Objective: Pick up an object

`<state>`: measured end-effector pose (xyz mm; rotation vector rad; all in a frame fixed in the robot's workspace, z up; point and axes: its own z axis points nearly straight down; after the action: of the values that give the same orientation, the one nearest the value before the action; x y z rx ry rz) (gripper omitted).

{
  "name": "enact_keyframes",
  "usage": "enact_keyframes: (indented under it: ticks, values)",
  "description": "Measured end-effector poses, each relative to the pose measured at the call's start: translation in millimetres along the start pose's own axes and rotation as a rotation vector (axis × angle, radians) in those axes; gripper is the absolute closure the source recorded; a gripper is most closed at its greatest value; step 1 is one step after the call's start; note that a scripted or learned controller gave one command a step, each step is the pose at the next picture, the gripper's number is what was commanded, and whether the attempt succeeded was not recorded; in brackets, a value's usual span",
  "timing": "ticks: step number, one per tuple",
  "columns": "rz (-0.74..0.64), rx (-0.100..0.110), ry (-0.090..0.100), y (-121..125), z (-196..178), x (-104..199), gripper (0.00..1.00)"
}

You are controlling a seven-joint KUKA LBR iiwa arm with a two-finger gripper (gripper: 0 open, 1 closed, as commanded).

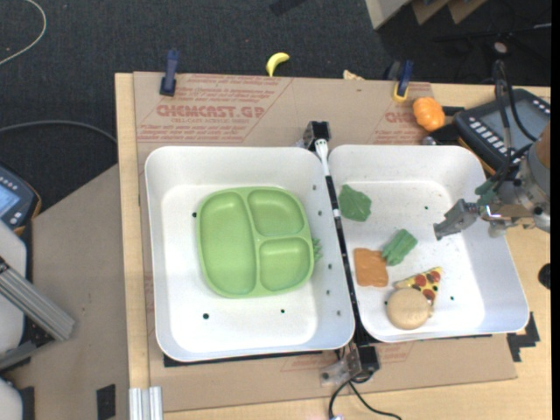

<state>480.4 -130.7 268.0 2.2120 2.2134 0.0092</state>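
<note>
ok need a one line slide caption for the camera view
Gripper poised over the right bin of toy food, beside a left bin holding a green divided plate.

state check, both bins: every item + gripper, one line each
green divided plate: flat in left bin, right way up
green piece: loose, right bin
second green piece: loose, beside orange piece
orange piece: lying flat
pizza slice: flat
bun: resting, untouched
gripper: over right bin, holding nothing

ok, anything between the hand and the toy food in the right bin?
Nothing visible. The hand hangs over bare floor of the right bin. The nearest piece, the darker green one, lies just to its left in the view, with open bin floor between them; the other pieces lie beyond.
</note>
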Motion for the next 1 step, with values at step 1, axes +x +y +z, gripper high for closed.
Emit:
enact_keyframes:
  ticks: [1]
  values:
    - [0.002, 0.009, 0.002, -2.6, 187.5, 0.2, 0.0]
